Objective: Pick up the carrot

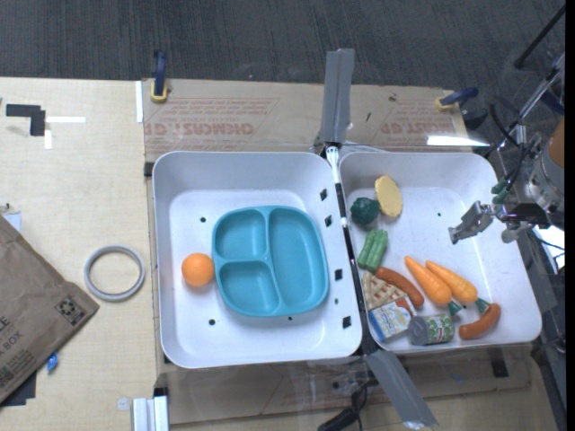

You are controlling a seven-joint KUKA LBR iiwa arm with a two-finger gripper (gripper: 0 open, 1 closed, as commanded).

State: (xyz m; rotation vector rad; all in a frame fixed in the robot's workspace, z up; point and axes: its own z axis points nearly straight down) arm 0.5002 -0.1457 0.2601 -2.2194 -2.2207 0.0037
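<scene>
Plainly, the carrot (429, 281) was seen lying in the right bin (512, 326) at about five o'clock, beside a second carrot (454, 280). Up at two o'clock, the jaws (490, 221) were held spread wide, gripping nothing.

A pale wood bench (72, 196) fills the left side, meeting dark grey carpet (225, 16) along its far edge. Brown cardboard (269, 119) lies flat at the bench's far edge, held by a blue clamp (159, 65) at one corner. A tape ring (114, 271) sits near the left edge, just beside a cardboard box (31, 308) at the near left corner. Light is even and soft.
</scene>
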